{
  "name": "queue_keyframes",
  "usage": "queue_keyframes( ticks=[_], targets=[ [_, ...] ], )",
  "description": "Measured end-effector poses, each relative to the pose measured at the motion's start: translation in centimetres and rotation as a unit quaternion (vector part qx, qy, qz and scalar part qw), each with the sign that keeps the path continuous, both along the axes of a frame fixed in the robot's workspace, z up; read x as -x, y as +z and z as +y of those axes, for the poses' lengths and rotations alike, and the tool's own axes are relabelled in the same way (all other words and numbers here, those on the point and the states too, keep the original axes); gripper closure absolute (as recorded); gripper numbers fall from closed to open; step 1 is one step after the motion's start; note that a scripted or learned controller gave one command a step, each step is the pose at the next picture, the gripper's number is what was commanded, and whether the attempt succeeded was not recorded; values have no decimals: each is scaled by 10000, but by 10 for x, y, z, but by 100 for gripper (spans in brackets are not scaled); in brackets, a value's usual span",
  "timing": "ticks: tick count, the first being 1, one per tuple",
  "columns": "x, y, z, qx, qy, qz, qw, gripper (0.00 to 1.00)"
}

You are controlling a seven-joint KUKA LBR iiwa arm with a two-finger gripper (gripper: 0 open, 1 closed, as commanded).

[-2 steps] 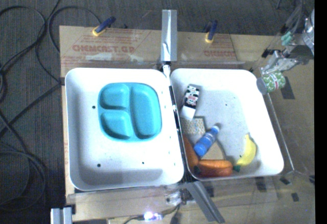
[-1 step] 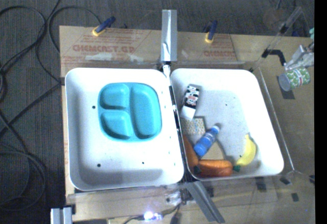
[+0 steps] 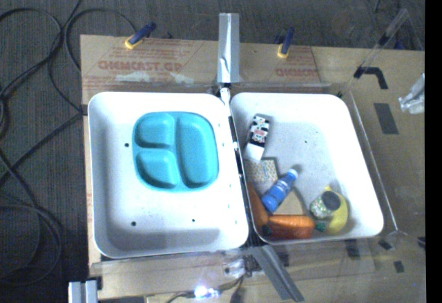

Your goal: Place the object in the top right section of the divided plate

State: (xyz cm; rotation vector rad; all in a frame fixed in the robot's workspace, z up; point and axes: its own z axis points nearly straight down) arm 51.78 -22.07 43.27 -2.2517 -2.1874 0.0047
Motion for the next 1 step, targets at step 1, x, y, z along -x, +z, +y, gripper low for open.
queue_keyframes(
  ticks=[1],
  targets=[
    [0,0,-1,4,424,4,9991,100]
  ],
)
